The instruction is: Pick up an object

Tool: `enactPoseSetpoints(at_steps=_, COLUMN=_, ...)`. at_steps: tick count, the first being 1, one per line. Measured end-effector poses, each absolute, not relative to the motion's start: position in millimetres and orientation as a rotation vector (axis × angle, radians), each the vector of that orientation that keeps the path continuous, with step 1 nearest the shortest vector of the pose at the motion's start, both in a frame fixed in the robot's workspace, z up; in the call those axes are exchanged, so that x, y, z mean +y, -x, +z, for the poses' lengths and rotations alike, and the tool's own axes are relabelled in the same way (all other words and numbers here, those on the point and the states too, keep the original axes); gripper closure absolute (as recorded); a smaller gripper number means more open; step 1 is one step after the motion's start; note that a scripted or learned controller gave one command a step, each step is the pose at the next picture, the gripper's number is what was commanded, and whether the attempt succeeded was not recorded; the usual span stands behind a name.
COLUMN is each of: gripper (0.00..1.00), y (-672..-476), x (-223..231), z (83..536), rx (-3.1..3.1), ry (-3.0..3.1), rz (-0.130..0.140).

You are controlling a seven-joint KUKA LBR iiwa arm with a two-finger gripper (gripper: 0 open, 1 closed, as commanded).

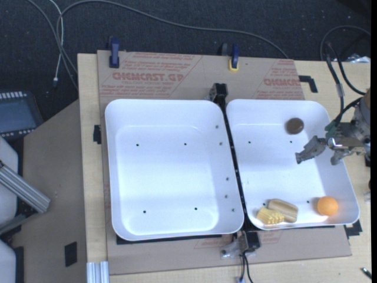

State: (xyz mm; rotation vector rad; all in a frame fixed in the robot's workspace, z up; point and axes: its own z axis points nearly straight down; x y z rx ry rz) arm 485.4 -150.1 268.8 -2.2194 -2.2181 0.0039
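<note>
fingers point(323, 151) spread wide, holding nothing | right bin point(259, 114) right edge | brown disc point(294, 125) near

brown disc point(294, 125) far side | orange ball point(327, 206) near-right corner | yellow corn point(270, 217) touching tan roll point(284, 208)

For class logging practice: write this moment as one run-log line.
gripper: over right bin, holding nothing | objects: brown disc, orange ball, corn
</note>
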Motion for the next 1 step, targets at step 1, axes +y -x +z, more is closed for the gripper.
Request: enactPoseSetpoints(at_steps=1, gripper=0.0, y=-486.3, x=-150.0, z=271.0, rx=-2.222, ry=2.221, rz=-0.001)
